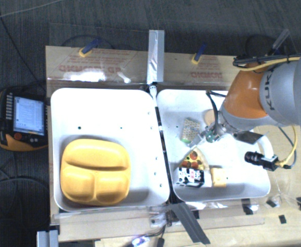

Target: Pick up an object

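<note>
the grey two-finger gripper [210, 135] hangs in the right white bin [253, 189]; whether it pinches anything, i cannot tell. the speckled greenish flat packet [190, 130], nearest pick, lies just left of it, long axis slanting toward the bin's centre.

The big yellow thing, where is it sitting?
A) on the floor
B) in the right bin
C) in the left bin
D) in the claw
C: the big yellow thing lies in the left bin, far from the claw over the right bin.
</note>
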`<state>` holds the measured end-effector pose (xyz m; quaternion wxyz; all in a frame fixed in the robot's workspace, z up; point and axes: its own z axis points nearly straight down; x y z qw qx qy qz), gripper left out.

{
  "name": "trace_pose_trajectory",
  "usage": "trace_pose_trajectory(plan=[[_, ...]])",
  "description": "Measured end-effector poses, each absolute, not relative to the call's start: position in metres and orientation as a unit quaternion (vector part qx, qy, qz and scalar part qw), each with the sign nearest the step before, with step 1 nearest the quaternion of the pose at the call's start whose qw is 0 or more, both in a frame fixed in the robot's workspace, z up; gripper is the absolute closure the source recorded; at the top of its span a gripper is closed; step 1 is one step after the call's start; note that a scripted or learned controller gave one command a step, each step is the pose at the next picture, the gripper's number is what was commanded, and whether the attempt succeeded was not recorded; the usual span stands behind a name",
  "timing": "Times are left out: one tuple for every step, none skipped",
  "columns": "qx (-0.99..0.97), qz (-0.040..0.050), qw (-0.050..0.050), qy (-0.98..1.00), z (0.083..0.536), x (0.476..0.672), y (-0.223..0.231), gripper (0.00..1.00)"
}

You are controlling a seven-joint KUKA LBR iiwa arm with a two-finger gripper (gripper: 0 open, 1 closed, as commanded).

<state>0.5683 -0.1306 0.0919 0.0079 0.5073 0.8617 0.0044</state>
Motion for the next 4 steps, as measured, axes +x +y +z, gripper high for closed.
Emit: trace_pose_trajectory(plan=[[0.598, 0.0027, 0.007, 0.801, 0.092, 0.597, -0.102, 1.0], [0.585, -0.0014, -0.001, 0.811, 0.097, 0.53, -0.158, 1.0], [0.663, -0.0016, -0.001, 0.749, 0.104, 0.594, -0.176, 1.0], [0.739, -0.0028, 0.0, 0.674, 0.211, 0.627, -0.108, 1.0]])
